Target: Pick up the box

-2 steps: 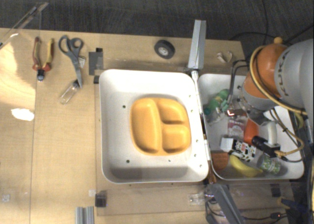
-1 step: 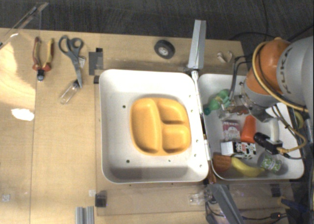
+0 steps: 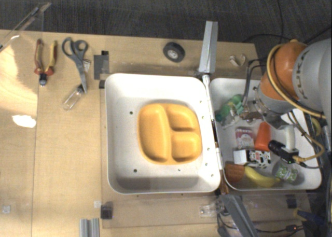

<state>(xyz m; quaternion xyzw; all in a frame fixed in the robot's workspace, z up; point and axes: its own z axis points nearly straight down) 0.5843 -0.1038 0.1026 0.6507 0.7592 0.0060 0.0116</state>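
I see two bins side by side on my bench (image 3: pixel 62 179). A divided tray (image 3: pixel 170 132) sits in the left bin (image 3: pixel 119 127). The right bin (image 3: pixel 224 142) holds the box (image 3: pixel 245 138), with a banana (image 3: pixel 259 178) nearer the front edge.

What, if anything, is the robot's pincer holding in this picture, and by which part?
It cannot be told. The arm hangs over the right bin, above its clutter, and nothing shows clearly in a grip.
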